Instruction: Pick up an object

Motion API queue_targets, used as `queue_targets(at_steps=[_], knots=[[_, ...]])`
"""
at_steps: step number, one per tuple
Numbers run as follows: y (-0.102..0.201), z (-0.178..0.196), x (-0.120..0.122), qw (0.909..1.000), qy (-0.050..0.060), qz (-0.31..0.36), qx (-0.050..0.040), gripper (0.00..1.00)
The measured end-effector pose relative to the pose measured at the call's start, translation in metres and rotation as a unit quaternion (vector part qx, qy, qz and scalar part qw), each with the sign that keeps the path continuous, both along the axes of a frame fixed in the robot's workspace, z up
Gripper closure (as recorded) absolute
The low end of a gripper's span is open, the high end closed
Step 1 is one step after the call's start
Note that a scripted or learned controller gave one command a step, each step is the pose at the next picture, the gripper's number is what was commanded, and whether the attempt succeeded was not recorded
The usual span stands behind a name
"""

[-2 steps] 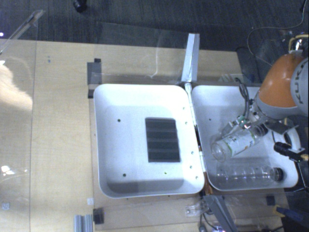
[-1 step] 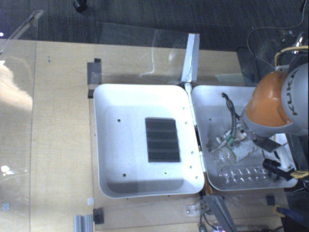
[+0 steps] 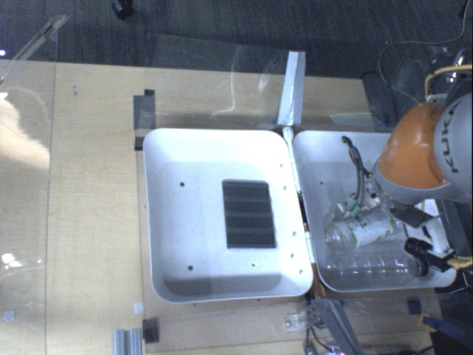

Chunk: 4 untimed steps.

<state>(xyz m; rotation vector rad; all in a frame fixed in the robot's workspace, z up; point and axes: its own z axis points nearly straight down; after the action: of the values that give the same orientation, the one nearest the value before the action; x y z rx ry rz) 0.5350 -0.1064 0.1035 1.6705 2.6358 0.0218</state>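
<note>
In the right bin [image 3: 325, 157] a clear plastic bottle with a white label [image 3: 363, 232] lies on its side. A second clear bottle [image 3: 377, 266] with a dark cap lies along the bin's front wall. My gripper [image 3: 360, 207] hangs under the orange wrist band [image 3: 414, 150], low in the right bin, right above the labelled bottle's upper side. Whether it touches the bottle is hidden by the wrist and cables. In the left bin [image 3: 170, 198] a flat dark ribbed rectangle [image 3: 249, 214] lies near the middle.
The divider between the two bins [image 3: 299, 198] runs just left of the bottles. A grey metal bar [image 3: 292, 87] stands behind the bins. A black cable [image 3: 353, 154] trails into the right bin. Clear plastic sheeting covers the bench at left.
</note>
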Motion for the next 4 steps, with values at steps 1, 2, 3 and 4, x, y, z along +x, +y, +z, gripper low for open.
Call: queue_targets(at_steps=[1,2,3,4], knots=[[0.0,0.0,0.0,1.0,0.0,0.0,0.0,0.0],[0.007,-0.014,0.035,0.9999,0.006,-0.01,-0.0005,0.0],[-0.011,-0.015,0.082,0.9906,0.007,-0.136,0.0014,0.0],[-0.038,-0.014,0.03,0.9995,0.006,-0.032,-0.0008,0.0]])
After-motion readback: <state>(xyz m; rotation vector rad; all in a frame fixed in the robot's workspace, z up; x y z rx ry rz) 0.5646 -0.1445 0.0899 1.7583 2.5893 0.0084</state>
